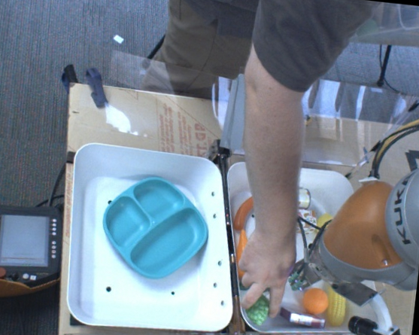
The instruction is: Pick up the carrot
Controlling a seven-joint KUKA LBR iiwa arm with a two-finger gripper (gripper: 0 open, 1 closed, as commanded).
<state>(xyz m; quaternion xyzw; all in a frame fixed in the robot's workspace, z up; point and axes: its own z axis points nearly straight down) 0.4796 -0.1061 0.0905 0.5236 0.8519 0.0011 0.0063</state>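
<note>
One arm [371, 236] bent over right bin [344, 183]

Cardboard-topped bench [147, 117] with two white bins [86, 186] [344, 185] side by side

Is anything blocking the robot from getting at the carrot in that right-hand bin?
Yes. A person's arm reaches down into the right bin, and the hand lies over the carrot, of which orange bits show at the forearm's left edge. The end effector sits just right of that hand, so hand and forearm stand between them.
</note>
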